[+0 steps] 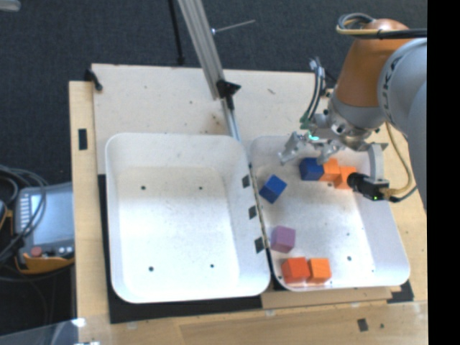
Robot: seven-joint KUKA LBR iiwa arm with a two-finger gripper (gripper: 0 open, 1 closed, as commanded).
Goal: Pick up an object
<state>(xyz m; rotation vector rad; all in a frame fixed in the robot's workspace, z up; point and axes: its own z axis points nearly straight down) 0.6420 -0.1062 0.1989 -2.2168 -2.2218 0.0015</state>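
Camera view: claw (314,149) hovered over dark-blue cube (310,169) beside orange block (333,171) in right bin (384,264), prob. lining up pick; opening/hold cannot be told.

The arm (402,77) enters from the right edge of the view, its grey upper link curving down and to the left. An orange band (363,67) wraps it just above the wrist (352,121). The wrist is grey, with thin cables looping along its left side and a small green light at its base. The gripper (310,149) points down and leftward, low over the right bin's far end. A black part with a cable juts out lower right of the wrist.
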